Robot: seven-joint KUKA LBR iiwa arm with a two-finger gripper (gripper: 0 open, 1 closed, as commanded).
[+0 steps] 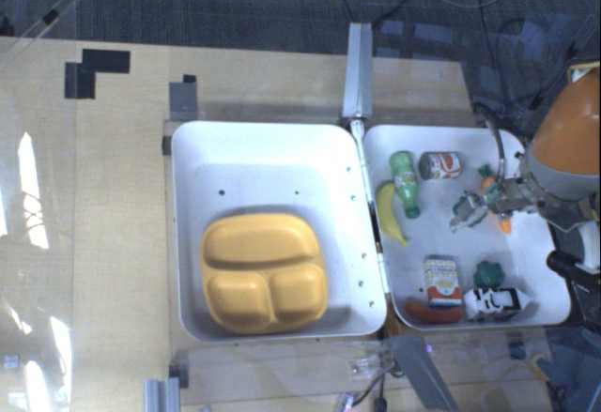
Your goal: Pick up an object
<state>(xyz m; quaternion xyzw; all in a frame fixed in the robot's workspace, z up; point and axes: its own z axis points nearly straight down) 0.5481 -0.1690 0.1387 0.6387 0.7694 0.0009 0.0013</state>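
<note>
My gripper [472, 210] hangs over the right bin [549, 255], near its right side, reaching in from the right below the orange band of the arm. Nothing shows held in it. In this bin lie a green bottle [405, 181], a yellow banana [390, 214], a small can [440, 165], a little carton [440, 277], a red sausage [433, 312], a dark green piece [488, 273] and a black-and-white object [495, 302]. An orange bit [505, 224] lies just right of the gripper, partly hidden by the wrist.
The left bin [202, 175] holds a yellow three-compartment tray [265, 269]. A metal post [358, 72] stands behind the divide between the bins. Cables loop across the dark floor at the back.
</note>
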